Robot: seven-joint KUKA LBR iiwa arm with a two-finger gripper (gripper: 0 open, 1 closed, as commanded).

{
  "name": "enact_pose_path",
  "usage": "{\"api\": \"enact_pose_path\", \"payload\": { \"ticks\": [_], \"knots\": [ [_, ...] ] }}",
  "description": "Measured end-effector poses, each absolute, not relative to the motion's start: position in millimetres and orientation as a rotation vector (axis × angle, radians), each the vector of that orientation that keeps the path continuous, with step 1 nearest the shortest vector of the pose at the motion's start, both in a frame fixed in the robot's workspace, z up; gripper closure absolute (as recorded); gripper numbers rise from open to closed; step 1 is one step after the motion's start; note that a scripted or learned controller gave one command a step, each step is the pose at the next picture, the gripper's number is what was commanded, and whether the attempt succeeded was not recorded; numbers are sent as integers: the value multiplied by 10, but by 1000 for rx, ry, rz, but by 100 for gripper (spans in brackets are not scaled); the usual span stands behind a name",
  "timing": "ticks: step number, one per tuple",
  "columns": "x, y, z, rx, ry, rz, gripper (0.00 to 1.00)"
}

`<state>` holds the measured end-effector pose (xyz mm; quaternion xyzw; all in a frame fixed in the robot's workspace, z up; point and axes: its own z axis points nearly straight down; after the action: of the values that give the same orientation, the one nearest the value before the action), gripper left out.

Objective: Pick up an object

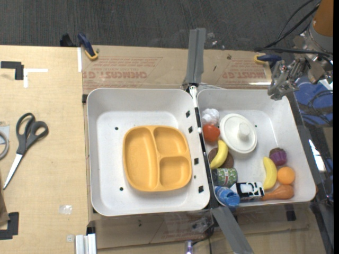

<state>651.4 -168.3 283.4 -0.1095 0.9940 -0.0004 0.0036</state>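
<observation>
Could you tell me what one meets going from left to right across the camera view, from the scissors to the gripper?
scissors → yellow divided plate → tomato → white lid → orange → gripper, above the right bin's far corner.

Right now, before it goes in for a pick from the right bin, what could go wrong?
1. Clutter: the two bananas, tomato, can and orange lie packed together, so a descent may nudge neighbours or catch two things.
2. The white lid is wide and rounded; a pinch there would likely slip.
3. The gripper hangs over the right bin's far rim; a straight drop could strike the rim.
</observation>
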Motion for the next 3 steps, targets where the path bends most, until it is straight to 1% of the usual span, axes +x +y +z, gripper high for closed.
{"api": "enact_pose_path", "payload": {
  "ticks": [1, 3],
  "knots": [
    [6602, -2221, 3077, -552, 3086, -4, 100],
    [6631, -2219, 3284, -547, 3074, -8, 100]
  ]
}}
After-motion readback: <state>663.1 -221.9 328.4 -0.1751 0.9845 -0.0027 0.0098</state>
